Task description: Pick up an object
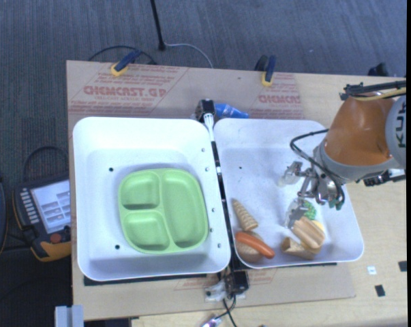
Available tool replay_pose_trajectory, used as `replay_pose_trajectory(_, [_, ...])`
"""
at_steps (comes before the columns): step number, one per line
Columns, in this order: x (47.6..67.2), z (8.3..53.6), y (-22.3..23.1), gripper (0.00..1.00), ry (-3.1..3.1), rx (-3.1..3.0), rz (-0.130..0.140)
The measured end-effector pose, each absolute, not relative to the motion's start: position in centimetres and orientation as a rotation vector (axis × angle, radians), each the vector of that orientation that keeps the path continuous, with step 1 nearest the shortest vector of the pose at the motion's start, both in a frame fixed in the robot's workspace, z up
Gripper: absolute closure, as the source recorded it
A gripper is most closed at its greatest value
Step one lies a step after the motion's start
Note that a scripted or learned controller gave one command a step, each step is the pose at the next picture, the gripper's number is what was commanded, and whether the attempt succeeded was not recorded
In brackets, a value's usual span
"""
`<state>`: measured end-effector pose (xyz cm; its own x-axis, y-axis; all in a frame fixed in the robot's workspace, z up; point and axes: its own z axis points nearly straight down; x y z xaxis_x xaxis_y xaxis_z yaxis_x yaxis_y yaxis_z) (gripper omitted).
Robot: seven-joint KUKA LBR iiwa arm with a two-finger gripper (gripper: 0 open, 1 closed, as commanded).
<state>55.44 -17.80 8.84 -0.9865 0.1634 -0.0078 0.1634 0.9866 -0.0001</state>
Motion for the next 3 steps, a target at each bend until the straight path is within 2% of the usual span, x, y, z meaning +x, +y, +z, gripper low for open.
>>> replay_pose_trajectory(1, [63.7, 8.8, -16.7, 0.0, 3.096, 0.483, 0.002])
replay_pose_trajectory(2, [65.6, 8.8, -20.3, 0.0, 3.06, 0.758, 0.007])
replay_pose_trajectory(3, [61.9, 8.8, -22.4, 0.0, 3.128, 0.115, -0.004])
